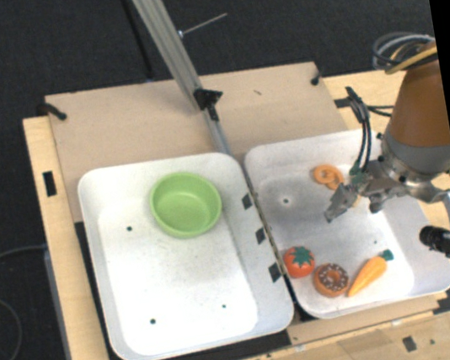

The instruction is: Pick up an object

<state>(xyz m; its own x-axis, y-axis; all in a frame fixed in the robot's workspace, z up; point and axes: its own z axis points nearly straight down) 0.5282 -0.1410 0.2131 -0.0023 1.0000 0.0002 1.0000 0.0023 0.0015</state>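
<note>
- Since the task only says to pick up an object, any of the four small toys in the right bin (411, 272) can be the one, and the closest to the gripper (349, 198) is the little orange ring (327, 175).
- The orange ring lies flat at the far side of the right bin, just to the left of the gripper and a bit farther back.
- It looks light and hard, like toy food made of plastic. It sits low, so it may slide on the smooth white floor if a finger bumps it from the side.
- A good hold is across its outer edge, one finger on each side.
- The gripper hangs over the middle of the right bin. Its two fingers look apart, with nothing between them, though they are small and dark.
- Along the near side of that bin sit a toy tomato (298, 262), a brown donut (331, 279) and a toy carrot (367, 274).
- The tomato is round and may roll away, so grab it at the fat middle.
- The carrot is long and thin, so grab it across the thick part.
- The donut touches or almost touches the carrot, so fingers could hit both.
- A green bowl (186, 204) sits in the left bin (129, 319), far from the gripper.
</note>
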